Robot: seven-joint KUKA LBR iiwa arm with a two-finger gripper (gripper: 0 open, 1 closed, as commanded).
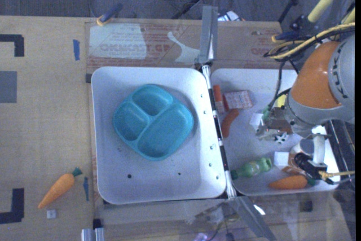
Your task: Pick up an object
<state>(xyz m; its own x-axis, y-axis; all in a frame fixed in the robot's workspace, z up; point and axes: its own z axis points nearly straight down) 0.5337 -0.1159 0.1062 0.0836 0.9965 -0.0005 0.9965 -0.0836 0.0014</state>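
From above, the gripper (274,128) hangs over the right bin (243,147), its grip impossible to judge, near the green bottle (252,167) lying lengthwise left-right along the near wall beside an orange carrot (289,182), with bare floor between them.

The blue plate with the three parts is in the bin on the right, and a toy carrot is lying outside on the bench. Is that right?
Not quite. The camera view shows the blue plate in the left bin, not the right one. The toy carrot does lie outside on the bench.
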